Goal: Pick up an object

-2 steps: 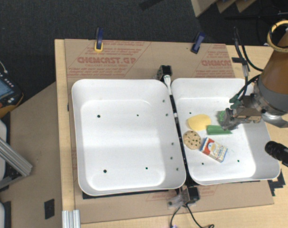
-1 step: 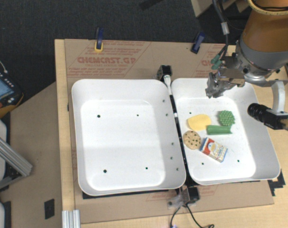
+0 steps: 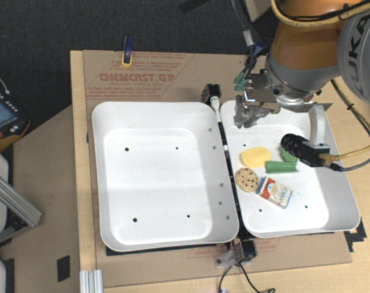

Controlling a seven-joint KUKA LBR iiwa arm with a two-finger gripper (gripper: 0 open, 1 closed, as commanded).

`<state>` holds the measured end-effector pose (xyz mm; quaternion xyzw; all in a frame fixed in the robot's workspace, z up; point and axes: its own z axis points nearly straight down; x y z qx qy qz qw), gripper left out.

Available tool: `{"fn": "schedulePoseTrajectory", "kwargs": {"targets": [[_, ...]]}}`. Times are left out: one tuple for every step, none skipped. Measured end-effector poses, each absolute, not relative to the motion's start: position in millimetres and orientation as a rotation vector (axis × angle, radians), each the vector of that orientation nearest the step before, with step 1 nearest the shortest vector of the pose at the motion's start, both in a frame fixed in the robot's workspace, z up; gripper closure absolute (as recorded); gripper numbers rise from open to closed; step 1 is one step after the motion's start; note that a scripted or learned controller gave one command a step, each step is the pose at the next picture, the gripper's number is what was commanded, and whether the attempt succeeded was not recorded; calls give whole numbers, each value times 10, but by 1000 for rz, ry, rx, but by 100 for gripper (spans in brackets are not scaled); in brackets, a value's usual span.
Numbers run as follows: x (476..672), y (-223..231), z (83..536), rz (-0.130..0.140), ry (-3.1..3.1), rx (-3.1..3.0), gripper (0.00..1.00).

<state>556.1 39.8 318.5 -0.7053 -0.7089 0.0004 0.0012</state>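
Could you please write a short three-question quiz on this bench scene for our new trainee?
1. True or false: the cookie lies in the left bin.
2. Which item touches the yellow piece on its right? A) green block B) small carton C) blue clip
3. Fill in: the tool hangs over the ___ bin.

Key: 1 false; 2 A; 3 right.

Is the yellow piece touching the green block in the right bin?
Touching. In the camera view the yellow piece meets the left end of the green block, with no white bin floor between them.
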Motion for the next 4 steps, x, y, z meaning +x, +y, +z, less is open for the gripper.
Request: {"fn": "schedulePoseTrajectory", "kwargs": {"targets": [[5080, 103, 3250, 4, -2216, -2222, 100], [4785, 518, 3570, -6, -2228, -2217, 100], [4799, 1035, 4389, -17, -2233, -2217, 100], [5122, 635, 3461, 14, -2212, -2225, 100]]}}
